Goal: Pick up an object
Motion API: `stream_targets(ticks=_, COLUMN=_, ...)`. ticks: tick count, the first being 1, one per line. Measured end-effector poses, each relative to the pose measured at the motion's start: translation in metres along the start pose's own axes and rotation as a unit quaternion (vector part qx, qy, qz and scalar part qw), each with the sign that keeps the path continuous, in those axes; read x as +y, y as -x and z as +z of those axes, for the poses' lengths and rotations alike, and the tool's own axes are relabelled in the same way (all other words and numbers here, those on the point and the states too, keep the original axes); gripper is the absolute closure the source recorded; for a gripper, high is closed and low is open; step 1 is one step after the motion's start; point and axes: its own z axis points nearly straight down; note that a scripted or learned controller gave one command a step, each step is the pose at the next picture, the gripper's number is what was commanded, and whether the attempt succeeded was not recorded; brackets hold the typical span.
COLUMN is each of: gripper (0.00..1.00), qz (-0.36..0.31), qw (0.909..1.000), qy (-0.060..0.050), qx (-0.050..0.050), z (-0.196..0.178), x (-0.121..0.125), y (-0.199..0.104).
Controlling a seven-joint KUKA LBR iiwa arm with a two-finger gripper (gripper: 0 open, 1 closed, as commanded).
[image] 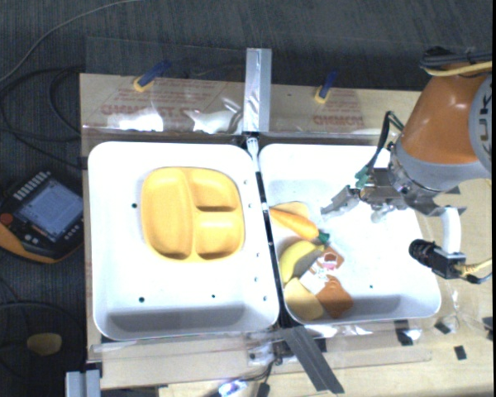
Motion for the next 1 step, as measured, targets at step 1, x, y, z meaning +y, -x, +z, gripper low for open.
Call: stream_targets(ticks=1, gripper=0.0, qz=-0.089, qw=0.996, qy=0.002, qx=0.0, z=0.1324, x=-0.023, y=0.0026)
